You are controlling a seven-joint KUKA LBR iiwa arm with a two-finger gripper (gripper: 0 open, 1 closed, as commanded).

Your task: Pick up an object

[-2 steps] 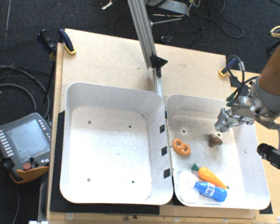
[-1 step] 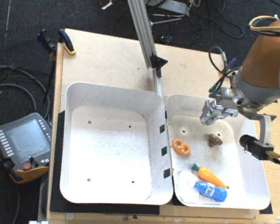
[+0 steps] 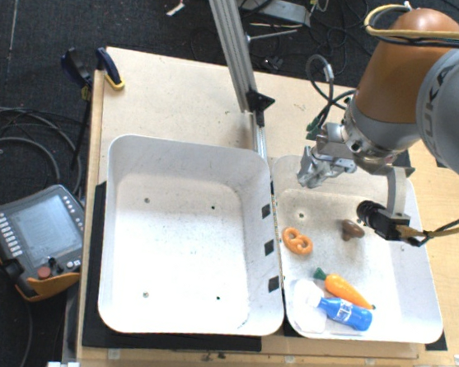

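Note:
My gripper [image 3: 317,173] hangs over the far left corner of the right bin [image 3: 417,280], well above its floor, with nothing seen in it. Below it on the bin floor lies an orange pretzel-shaped piece [image 3: 297,241]. A small brown lump [image 3: 352,229] rests to the right of that. Nearer the front lie an orange carrot [image 3: 347,290], a blue bottle [image 3: 346,315] and a flat white piece [image 3: 306,306] under the bottle's left end.
The left bin [image 3: 119,206] sits beside the right one, sharing a raised middle wall [image 3: 271,233]. A slanted metal rail [image 3: 237,51] runs down to the bins' far edge. A black fitting [image 3: 379,219] on a cable hangs near the brown lump. A teach pendant [image 3: 36,238] lies off the bench at left.

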